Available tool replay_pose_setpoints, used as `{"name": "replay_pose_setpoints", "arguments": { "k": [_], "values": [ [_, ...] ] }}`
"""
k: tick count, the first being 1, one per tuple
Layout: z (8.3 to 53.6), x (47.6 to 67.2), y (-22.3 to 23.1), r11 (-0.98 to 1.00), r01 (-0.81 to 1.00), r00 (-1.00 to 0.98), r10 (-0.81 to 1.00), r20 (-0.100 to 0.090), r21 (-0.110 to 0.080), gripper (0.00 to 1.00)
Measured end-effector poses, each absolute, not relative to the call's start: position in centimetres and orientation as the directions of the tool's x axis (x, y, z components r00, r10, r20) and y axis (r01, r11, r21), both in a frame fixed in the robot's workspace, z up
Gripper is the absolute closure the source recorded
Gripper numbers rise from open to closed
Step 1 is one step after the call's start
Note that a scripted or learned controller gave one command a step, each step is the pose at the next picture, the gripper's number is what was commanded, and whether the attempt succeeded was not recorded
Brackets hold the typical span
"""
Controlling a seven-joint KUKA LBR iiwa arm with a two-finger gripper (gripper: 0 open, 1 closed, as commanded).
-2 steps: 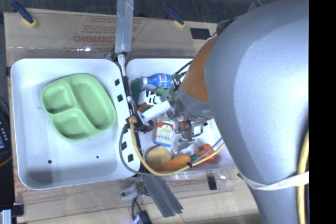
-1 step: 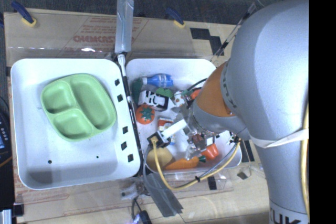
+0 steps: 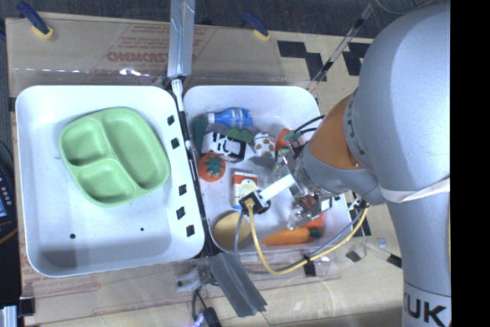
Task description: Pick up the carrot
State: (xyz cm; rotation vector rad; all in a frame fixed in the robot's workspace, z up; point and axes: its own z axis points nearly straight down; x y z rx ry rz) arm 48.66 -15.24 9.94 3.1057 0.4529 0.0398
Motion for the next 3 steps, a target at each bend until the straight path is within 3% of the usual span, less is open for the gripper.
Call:
{"name": "replay_pose_setpoints", "arguments": {
  "k": [1,2,3],
  "values": [
    [10.6,48.2,-15.2,-0.957,0.289,0.957,0.289,0.012,-0.001,1.00],
    [17.9,53.0,-18.4,-0.978,0.206,0.978,0.206,-0.002,-0.004,1.00],
    [26.6,47.7,-16.1,-0.978,0.207,0.978,0.207,-0.001,-0.003,1.00]
  ]
}}
